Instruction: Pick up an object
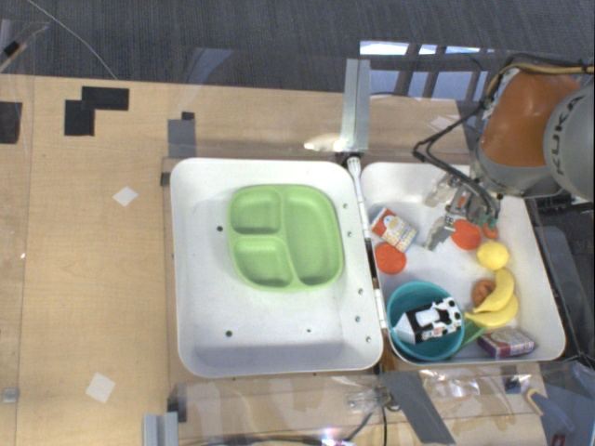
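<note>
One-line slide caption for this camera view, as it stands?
Gripper hovers over the right bin by an orange toy; a green tray sits in the left bin.

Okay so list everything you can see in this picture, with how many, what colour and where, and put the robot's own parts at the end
shallow white plastic bins: two, white, side by side on the bench
green divided plastic plate: one, light green, in the left bin
teal round bowl: one, teal, front of the right bin
black-and-white toy cow: one, black and white, inside the bowl
yellow plastic banana: one, yellow, right of the bowl
yellow round lemon: one, yellow, just above the banana
small printed carton: one, white with red and yellow, near the right bin's left wall
orange round disc: one, orange-red, below the carton
purple box: one, purple and white, front right corner of the right bin
gripper: one, metallic, over the right bin
arm: one, grey with orange band, at right
</note>
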Robot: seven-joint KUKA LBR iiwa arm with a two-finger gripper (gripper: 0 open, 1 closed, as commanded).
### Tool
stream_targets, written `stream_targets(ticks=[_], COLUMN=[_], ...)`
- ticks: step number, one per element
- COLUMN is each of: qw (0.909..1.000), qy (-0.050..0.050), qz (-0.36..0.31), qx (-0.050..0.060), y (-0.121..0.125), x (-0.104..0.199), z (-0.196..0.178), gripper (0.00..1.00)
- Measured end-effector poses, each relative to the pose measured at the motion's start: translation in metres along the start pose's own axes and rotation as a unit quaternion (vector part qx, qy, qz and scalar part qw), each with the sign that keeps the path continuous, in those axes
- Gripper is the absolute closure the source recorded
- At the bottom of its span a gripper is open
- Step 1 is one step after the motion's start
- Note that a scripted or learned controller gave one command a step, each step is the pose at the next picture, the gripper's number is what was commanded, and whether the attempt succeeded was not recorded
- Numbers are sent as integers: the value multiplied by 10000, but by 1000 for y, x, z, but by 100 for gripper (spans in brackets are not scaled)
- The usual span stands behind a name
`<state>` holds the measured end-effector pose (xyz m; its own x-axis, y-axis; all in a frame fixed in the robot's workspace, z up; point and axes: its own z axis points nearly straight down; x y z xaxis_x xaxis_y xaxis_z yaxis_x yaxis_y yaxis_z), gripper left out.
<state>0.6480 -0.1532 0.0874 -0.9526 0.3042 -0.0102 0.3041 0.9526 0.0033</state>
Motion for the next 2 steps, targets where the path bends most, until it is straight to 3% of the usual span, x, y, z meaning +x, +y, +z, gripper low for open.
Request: stream_targets(ticks=[1,2], qw=[9976,9931], qy=[-2,69], qz=[694,1167], qx=[5,22], y=[10,-22], x=[27,-18], z=[-1,1], gripper=[0,0])
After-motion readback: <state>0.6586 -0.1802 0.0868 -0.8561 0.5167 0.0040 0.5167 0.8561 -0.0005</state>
